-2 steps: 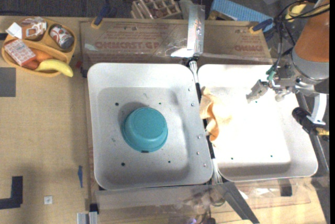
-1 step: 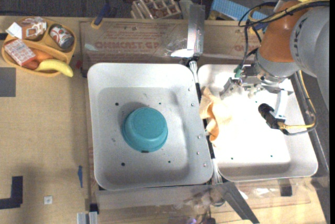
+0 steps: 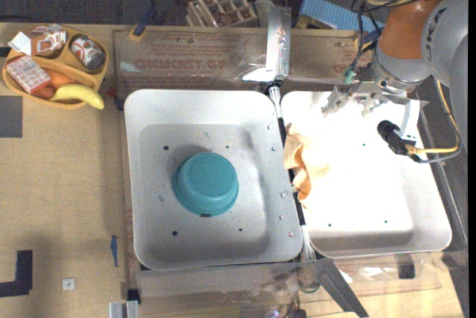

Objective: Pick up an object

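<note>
Two bins, teal bowl [image 3: 207, 183] mid-left bin [image 3: 149, 116], tool [image 3: 349, 102] perhaps over right bin's [image 3: 416, 235] far edge.

Your arm [image 3: 435, 19] comes in from the upper right of the camera view, its grey body bulking against the frame edge and the orange band curving over the top of the wrist. Below the band the grey wrist section narrows toward the gripper [image 3: 349, 102], which hangs at the arm's left end, pointing down and slightly leftward. You can see pale metal fingers [image 3: 332, 101] spread a little way apart, with nothing between them.
</note>
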`<state>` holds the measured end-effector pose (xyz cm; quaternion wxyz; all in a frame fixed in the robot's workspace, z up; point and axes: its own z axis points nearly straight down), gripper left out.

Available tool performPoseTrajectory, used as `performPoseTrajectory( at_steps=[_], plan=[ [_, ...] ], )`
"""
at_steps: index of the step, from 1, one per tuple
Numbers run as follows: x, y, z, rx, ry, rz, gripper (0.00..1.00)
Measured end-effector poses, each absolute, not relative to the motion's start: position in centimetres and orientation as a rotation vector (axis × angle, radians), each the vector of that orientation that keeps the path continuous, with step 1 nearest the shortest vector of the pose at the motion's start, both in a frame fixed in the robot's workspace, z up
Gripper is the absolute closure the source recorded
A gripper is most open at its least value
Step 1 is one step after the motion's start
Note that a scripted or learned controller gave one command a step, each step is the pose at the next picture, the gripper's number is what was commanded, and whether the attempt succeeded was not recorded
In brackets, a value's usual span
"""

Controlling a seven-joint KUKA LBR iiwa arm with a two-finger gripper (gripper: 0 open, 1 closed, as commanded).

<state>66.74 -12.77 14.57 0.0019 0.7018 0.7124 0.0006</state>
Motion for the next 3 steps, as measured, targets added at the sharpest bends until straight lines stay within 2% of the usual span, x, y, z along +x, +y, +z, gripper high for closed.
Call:
performPoseTrajectory(
  at_steps=[1,2,3],
  plan=[
    [64.5,-9.6,8.8,1.861,2.526,0.004,0.0],
    [64.5,-9.7,8.8,1.861,2.526,0.005,0.0],
    [66.8,-7.9,18.6,1.851,2.533,0.003,0.0]
  ],
)
